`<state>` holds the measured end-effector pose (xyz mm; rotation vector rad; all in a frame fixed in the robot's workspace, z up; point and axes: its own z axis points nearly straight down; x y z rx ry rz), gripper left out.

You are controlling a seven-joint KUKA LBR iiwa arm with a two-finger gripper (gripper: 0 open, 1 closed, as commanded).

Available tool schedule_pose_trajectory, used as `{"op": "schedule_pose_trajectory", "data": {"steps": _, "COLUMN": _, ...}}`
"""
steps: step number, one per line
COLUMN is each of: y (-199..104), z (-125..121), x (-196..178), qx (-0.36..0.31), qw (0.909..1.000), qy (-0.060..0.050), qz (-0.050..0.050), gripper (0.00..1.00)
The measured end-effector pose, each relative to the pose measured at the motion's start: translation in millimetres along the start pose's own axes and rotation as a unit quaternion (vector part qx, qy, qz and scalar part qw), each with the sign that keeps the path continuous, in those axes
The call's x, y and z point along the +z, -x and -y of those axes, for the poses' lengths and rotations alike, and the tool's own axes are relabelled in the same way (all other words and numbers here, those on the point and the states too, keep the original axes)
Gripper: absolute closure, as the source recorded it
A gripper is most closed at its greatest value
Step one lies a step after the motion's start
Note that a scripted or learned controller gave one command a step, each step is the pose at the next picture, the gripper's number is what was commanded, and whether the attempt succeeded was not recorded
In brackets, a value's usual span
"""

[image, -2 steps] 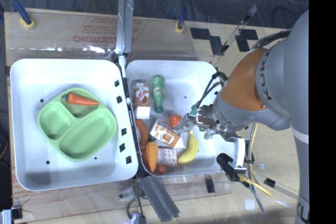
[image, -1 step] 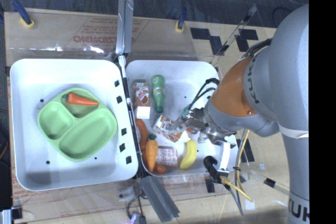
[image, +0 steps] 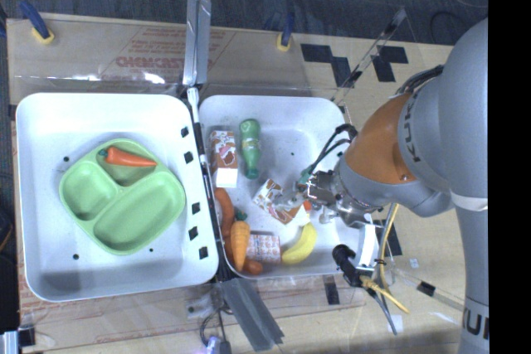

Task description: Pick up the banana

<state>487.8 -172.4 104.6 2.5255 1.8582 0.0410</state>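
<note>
Desk [image: 75, 54]: a brown work surface carrying two shallow white bins side by side, seen from above at a slant.

Arm [image: 448, 137]: the grey KUKA limb with its orange band reaches in from three o'clock and bends down over the right bin's right-hand wall.

Left bin [image: 33, 178]: holds a green divided plate [image: 124, 207] with one carrot [image: 129, 157] in its upper compartment.

Right bin [image: 282, 116]: crowded. A green bottle [image: 249, 147] and a brown packet [image: 222, 149] lie toward twelve o'clock, a crumpled wrapper [image: 275, 199] at centre, and an orange carrot [image: 239, 243] beside a small printed carton [image: 264, 245] toward seven o'clock.

Pincer [image: 319, 199]: poised low at the bin's three o'clock side, wrapped in cables and fittings. Whether it is apart or together cannot be told from this angle, and nothing is seen in its hold.

Banana [image: 300, 244]: lies free on the floor of the right bin near the front wall, just beside the pincer at roughly its seven o'clock.

Long axis: the banana curves from about eight o'clock, next to the carton, up to two o'clock, where its upper tip comes close under the pincer.

Key relation: the fruit sits a short way toward the bin's front and slightly left of the tool, so the coming move is likely a small shift toward seven o'clock and down, closing across the banana's narrow width, not along its length.

Risk: the carton touches or nearly touches the banana's lower end and could be caught too.
</note>
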Motion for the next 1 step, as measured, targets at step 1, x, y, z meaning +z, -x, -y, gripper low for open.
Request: {"op": "schedule_pose_trajectory", "data": {"steps": 1, "y": 22.1, "z": -8.2, "x": -0.7, "qx": -0.009, "qw": 1.0000, "qy": 0.002, "qz": 0.001, "gripper": 0.00}}
